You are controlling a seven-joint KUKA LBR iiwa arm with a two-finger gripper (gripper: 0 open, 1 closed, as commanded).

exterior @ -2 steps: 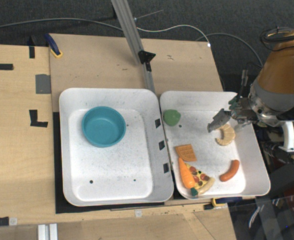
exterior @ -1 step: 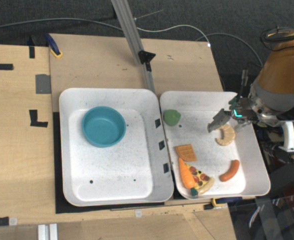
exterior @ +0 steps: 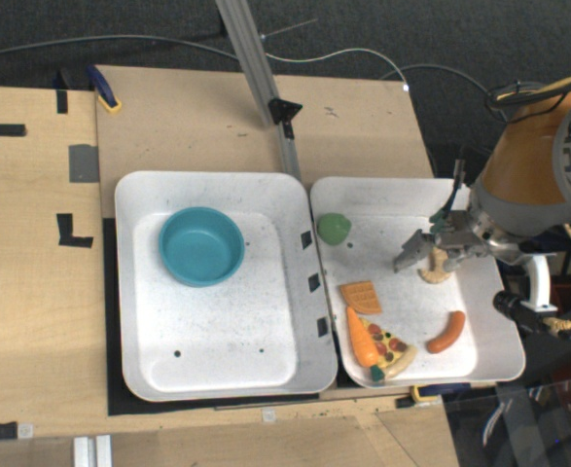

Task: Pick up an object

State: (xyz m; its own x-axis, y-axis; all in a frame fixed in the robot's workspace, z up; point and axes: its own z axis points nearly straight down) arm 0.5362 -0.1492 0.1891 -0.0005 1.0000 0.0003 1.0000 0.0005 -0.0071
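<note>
Pizza slice [exterior: 395, 350] and carrot [exterior: 364, 339] lie at the right bin's [exterior: 489, 363] front edge; my pincer [exterior: 431, 257], spread wide, hovers over a beige piece [exterior: 434, 273].

The arm [exterior: 528, 163] is cut off by the right edge, so its upper links are out of sight. The end effector [exterior: 439, 251] covers part of a small tan object [exterior: 433, 272], whose kind is too unclear to tell. The pizza slice [exterior: 394, 350] is partly overlapped by the carrot [exterior: 364, 340].
</note>
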